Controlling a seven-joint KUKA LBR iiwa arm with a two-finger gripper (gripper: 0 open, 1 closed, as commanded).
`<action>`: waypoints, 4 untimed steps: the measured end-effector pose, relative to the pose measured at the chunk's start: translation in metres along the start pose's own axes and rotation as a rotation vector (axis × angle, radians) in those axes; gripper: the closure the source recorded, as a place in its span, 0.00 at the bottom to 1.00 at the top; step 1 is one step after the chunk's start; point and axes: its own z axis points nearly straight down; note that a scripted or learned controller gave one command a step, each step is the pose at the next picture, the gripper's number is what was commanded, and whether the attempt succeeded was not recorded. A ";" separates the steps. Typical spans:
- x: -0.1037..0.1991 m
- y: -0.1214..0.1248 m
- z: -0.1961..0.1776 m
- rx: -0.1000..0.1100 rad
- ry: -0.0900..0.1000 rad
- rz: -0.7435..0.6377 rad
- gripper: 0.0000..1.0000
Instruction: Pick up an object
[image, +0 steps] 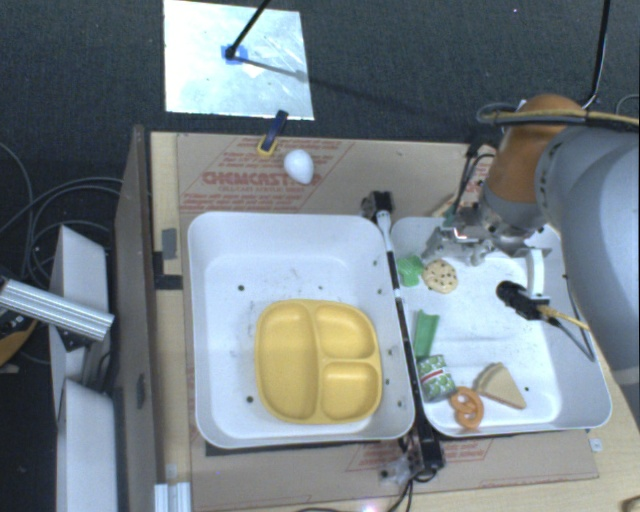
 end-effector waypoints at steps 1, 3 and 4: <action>0.026 -0.048 0.001 0.007 0.003 0.001 0.00; 0.009 -0.022 0.000 0.004 0.000 0.001 0.00; -0.033 -0.005 -0.001 0.000 -0.001 0.003 0.00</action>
